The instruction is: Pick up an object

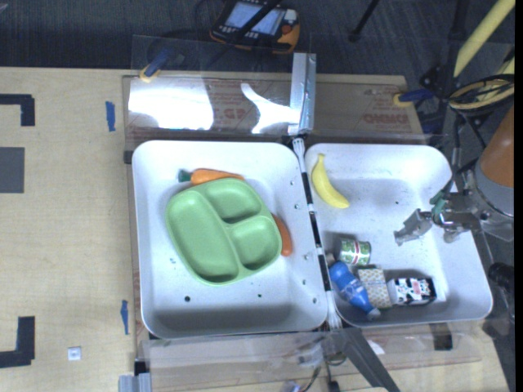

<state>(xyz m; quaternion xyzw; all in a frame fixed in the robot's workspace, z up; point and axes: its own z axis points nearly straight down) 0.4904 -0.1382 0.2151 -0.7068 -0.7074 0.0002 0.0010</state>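
Note:
My gripper [429, 232] hangs over the right side of the right bin [384, 170], open, with nothing between its fingers. Under it and to the left lie a green and red can [355, 252], a blue bottle [352, 287], a checkered packet [373, 282] and a black and white carton [411, 290]. The gripper stands apart from all of them, above bare bin floor. A yellow banana [326, 186] lies at the bin's back left.
The left bin [155, 178] holds a green divided plate [222, 229], an orange carrot [214, 175] behind it and another orange piece [283, 237] at its right edge. A raised divider [312, 219] separates the bins. Cables and stands crowd the far right.

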